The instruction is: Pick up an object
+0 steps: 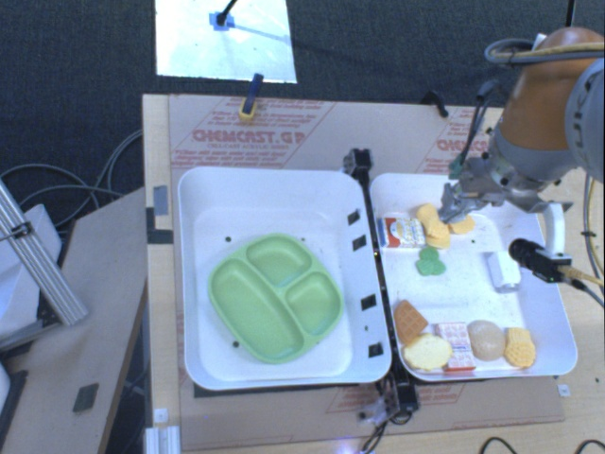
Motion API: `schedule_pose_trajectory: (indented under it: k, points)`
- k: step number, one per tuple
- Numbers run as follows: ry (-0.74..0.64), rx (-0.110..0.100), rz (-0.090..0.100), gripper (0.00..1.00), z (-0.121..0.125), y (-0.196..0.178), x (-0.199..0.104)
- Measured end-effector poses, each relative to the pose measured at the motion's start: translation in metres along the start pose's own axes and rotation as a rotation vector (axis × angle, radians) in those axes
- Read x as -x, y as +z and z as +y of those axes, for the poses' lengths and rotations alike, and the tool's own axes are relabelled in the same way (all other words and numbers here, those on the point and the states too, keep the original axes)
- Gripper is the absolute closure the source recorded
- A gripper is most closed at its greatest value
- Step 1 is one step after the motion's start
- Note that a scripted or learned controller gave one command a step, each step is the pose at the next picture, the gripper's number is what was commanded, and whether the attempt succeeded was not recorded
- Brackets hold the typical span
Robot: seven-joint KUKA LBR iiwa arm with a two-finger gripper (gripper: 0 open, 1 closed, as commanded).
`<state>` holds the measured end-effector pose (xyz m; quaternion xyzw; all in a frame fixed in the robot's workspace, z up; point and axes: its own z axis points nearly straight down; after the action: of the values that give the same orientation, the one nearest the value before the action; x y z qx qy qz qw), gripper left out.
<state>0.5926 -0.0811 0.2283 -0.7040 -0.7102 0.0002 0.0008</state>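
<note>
Left bin (203,253): From my remote desk I see 1 green divided tray (275,296) lying flat in it, 3 compartments, well apart from the arm.
Right bin (558,334): A scatter of toy food; a red-and-white packet (402,230), a green piece (431,264), a brown cracker (410,320), a pale round piece (487,339) and a yellow waffle round (519,347) (the near-edge items sit close together).
Likely target: The yellow pieces (433,225) at the bin's far side.
Gripper (458,203): Low over those yellow pieces; I cannot tell how its tips stand, and I see nothing held.
Step in hand: I judge this the descent onto a pick, not yet a lift.
Next move: I would want a clean closure on 1 piece, clear of the packet beside it, then a straight rise.
</note>
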Motion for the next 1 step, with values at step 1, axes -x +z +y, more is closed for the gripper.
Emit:
schedule_pose_trajectory:
  k: [1]
  points:
    - [0.007, -0.005, -0.001, 1.0, -0.018, 0.0042, -0.0014]
